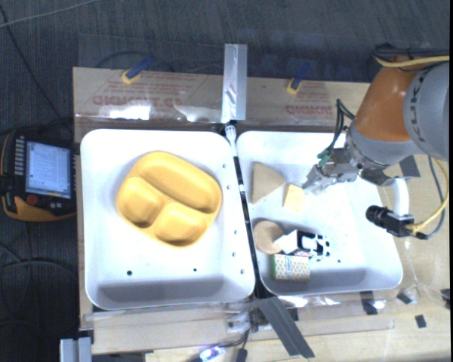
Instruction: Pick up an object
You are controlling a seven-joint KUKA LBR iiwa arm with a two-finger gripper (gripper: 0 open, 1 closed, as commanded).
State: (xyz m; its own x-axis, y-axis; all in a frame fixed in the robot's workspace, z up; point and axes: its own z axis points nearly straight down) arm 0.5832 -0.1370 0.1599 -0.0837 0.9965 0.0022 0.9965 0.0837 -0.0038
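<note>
My gripper (317, 179) hangs over the right bin (362, 262), just right of a small pale yellow block (293, 197). A tan wedge (265, 180) lies to the left of that block, near the bin's divider. Closer to the front edge sit a round tan cup-like piece (267, 236), a white and black item (311, 242) and a small patterned box (291, 267). A large yellow lumpy object (168, 197) lies in the left bin (106, 277). Nothing is visibly held by the gripper.
The grey arm with its orange band (389, 111) comes in from the right above the right bin's far corner. A black cable fitting (385, 219) hangs beside the arm. A handheld pendant with a screen (41, 173) lies left of the bench.
</note>
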